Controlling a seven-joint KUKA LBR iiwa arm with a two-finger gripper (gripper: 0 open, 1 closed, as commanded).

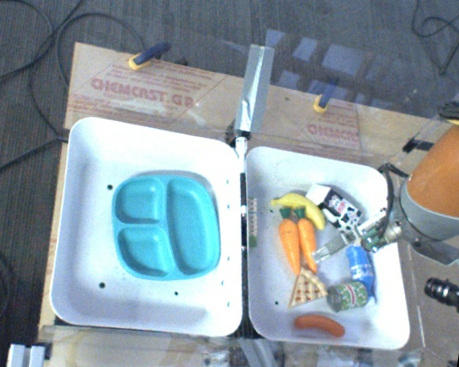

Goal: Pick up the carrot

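Two orange carrots lie side by side in the right bin, one to the left and one to the right, both pointing toward the near edge. The gripper reaches in from the right at a slant, low over the bin. Its tip is just beside the right-hand carrot's right edge. Nothing is visibly held.
Around the carrots lie a yellow banana, a black-and-white box, a blue bottle, a green can, a waffle wedge and a sausage. The left bin holds a blue divided tray.
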